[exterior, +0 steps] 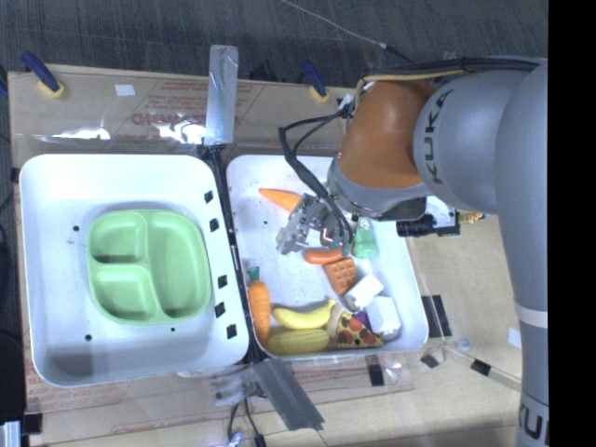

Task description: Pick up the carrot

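The carrot is orange with a green top, lying along the right bin's left wall. "KUKA" shows on the arm. Can't tell the claw's state.

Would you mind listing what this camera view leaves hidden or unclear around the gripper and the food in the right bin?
- Gripper: fingers blurred and small; open or shut cannot be told.
- Orange piece near the bin's far wall: its right end is hidden behind the gripper.
- Green item: partly covered by the wrist, so unidentifiable.
- Carrot by the left wall: its green top is too small to make out clearly.
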Tool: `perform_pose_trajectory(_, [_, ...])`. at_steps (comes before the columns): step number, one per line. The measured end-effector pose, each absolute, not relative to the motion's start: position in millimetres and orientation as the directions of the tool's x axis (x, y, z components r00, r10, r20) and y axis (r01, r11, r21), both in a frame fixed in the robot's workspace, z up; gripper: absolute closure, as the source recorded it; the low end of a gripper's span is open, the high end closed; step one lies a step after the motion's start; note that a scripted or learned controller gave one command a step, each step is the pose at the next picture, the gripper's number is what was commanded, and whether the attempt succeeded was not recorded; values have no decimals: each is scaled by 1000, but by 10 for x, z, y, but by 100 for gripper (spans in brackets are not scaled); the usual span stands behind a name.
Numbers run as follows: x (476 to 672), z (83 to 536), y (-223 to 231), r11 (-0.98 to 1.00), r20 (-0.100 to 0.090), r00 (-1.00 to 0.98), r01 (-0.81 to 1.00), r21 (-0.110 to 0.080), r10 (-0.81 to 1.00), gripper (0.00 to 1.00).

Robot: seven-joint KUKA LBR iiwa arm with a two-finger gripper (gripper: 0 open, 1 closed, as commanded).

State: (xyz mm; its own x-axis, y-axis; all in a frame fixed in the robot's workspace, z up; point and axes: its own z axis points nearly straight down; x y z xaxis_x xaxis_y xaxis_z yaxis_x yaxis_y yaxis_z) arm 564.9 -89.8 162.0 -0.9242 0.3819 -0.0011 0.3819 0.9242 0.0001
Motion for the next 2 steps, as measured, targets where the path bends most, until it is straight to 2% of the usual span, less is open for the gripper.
perform_pose_trajectory(1, [5648,1617,-893,925,0,-925,381,0,381,0])
perform_pose_trajectory(2, [6231,898,-1202,855,3,-855,519,-2,519,0])
